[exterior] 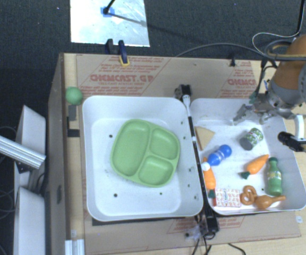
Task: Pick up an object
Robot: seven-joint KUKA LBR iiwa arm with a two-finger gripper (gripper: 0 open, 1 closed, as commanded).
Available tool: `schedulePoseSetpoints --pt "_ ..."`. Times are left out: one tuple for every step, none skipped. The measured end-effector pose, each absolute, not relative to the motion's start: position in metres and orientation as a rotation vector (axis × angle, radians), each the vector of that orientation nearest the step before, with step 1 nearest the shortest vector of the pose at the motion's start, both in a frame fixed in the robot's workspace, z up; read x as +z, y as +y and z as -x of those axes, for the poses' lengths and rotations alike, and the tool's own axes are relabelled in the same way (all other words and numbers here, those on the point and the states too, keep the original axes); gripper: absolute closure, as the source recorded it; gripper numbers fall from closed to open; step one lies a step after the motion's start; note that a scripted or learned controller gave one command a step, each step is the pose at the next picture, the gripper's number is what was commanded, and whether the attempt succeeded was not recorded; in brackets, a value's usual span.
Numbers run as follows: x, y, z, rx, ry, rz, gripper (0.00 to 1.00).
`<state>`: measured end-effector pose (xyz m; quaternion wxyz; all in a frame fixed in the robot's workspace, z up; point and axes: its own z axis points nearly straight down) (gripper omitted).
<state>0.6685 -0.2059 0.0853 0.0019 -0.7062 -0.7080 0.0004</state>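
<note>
**Gripper spread above the right bin's far edge, holding nothing**

You're looking down on a bench (142,70) topped with brown printed board, standing on dark carpet. A shiny sheet (110,15) lies on the floor beyond it, and a green ball (74,95) sits at the bench's left edge, just beside the left bin (102,195). That bin carries a green divided tray (145,152), lying flat near its middle with bare white floor all round.

The right bin (296,187) is where your objects are. Its far half is mostly bare; the things crowd the near half. A small can (252,137) lies on its side, its long axis running from near-left to far-right. A blue bottle (219,154) lies near the divider, pointing the same way, with a tan wedge (205,136) just beyond it. A carrot (257,164) slants likewise, its dark tip to the near-left. A green bottle (273,177) lies along the right wall, cap pointing away from you. At the near edge you'll find an orange piece (210,178) against the divider, a red-and-white packet (228,197), a pretzel (248,195) and a drumstick (270,200), packed close together.

The gripper (254,113) hangs over the bin's far right, fingers parted and grasping nothing, with the can just nearer to you. The arm (296,76) comes in across the right wall.
</note>
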Motion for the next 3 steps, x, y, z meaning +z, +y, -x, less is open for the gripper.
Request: schedulePoseSetpoints --pt "0.0849 -0.2055 -0.6685 0.002 -2.224 2.214 0.0" --pt "0.0848 -0.2033 -0.6685 0.001 -2.225 2.218 0.0" --pt "0.085 -0.205 -0.6688 -0.001 -2.223 2.216 0.0"
